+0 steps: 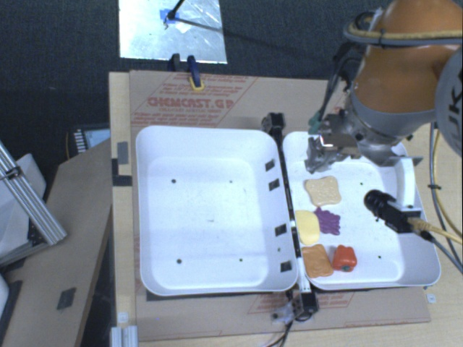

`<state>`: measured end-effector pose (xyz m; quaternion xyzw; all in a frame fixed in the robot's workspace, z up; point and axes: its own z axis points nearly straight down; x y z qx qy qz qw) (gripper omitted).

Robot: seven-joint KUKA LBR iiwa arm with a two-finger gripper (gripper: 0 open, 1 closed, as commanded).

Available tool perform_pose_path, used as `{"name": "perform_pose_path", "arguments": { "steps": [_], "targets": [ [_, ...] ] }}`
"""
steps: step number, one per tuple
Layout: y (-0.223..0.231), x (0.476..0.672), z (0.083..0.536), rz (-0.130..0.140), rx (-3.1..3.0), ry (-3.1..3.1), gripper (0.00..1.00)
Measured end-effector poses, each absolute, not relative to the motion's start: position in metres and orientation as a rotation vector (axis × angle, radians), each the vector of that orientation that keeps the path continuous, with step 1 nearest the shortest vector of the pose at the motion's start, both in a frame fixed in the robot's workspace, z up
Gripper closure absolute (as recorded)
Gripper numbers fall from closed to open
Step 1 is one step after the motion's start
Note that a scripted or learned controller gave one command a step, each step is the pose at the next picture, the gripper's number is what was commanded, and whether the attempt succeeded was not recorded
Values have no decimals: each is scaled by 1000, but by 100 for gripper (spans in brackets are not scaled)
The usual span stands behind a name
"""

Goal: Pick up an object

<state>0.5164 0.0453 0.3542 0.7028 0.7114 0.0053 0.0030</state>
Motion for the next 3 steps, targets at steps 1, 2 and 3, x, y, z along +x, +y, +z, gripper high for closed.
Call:
{"name": "perform_pose_path", "arguments": {
  "steps": [1, 2, 3],
  "targets": [
    [94, 508, 404, 10, 2209, 2230, 100],
    [90, 485, 329, -7, 2223, 2225, 100],
    [54, 487, 397, 10, 2219, 2216, 100]
  ]
}}
